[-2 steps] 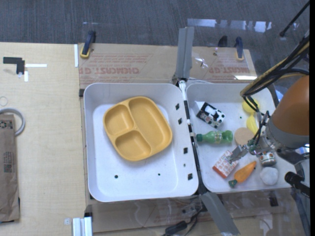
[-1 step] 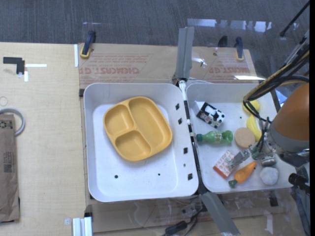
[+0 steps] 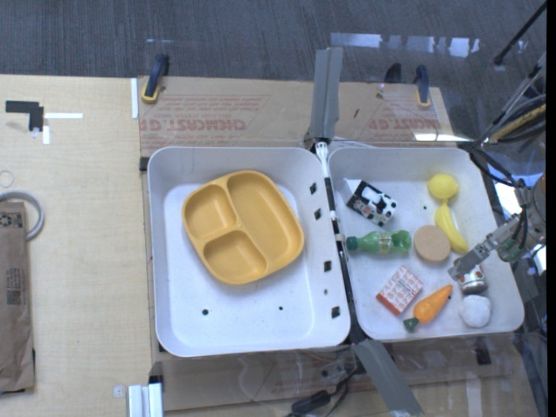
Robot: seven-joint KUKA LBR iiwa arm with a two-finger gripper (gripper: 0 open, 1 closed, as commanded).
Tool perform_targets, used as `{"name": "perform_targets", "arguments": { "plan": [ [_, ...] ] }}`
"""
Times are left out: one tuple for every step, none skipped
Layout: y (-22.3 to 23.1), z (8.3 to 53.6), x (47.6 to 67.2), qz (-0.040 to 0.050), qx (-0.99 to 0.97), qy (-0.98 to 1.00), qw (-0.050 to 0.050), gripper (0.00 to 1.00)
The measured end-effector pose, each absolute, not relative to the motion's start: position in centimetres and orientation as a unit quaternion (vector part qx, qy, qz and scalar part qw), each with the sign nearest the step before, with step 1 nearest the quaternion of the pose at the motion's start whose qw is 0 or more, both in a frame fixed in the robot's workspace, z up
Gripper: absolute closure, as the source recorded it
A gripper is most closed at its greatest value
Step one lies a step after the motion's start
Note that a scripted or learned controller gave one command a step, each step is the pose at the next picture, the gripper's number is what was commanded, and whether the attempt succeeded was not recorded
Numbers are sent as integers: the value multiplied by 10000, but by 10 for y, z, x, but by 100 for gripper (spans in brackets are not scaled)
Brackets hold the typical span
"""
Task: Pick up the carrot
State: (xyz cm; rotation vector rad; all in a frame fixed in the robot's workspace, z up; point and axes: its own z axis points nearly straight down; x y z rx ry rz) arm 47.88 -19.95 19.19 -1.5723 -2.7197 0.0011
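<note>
- While I am watching from above, the carrot (image 3: 429, 307) is lying in the right bin (image 3: 508, 320), near its front wall, between a patterned block (image 3: 400, 290) and a white ball (image 3: 475, 311).
- I am seeing the gripper (image 3: 470, 270) hovering just beside the carrot; I cannot tell its jaw state.

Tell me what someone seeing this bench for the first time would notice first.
Probably the yellow divided plate, lying alone in the left bin. Next, the cluster of toy food in the right bin: a lemon, a banana, a green bottle and the carrot near the front edge. The gripper reaches in from the right, just beyond the carrot.
</note>
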Motion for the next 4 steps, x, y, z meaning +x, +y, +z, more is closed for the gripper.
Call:
{"name": "perform_targets", "arguments": {
  "plan": [
    [-144, 96, 502, -5, -4488, -8936, -44, 0],
    [-111, 97, 575, -13, -3692, -9293, -65, 0],
    [-213, 135, 541, 7, -3374, -9414, -21, 0],
    [-185, 182, 513, 1, -2540, -9672, -10, 0]
  ]
}}
